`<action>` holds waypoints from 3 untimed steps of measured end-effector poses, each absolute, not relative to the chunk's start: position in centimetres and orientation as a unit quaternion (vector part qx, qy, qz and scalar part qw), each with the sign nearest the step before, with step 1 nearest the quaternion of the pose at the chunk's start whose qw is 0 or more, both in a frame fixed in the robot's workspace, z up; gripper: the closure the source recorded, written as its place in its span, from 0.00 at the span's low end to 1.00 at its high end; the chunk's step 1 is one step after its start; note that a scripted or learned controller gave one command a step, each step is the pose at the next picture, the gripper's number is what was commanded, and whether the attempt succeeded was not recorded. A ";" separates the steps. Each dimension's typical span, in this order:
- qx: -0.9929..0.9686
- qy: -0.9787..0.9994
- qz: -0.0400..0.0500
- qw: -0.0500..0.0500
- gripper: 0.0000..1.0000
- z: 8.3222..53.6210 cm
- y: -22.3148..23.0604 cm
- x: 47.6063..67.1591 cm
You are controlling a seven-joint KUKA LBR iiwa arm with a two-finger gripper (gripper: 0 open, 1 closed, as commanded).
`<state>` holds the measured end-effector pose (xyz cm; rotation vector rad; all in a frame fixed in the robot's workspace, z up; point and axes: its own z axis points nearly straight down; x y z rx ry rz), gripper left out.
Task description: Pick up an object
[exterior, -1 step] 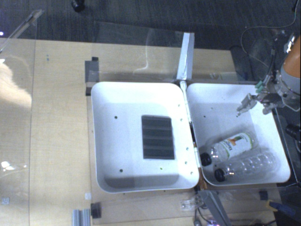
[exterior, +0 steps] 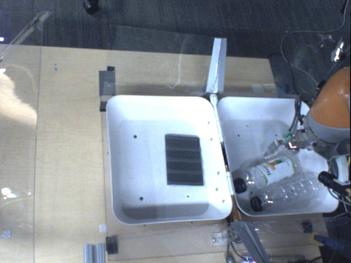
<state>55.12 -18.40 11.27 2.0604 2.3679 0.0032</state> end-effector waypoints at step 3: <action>0.567 0.823 0.009 0.014 0.00 9.2 -8.7 50.3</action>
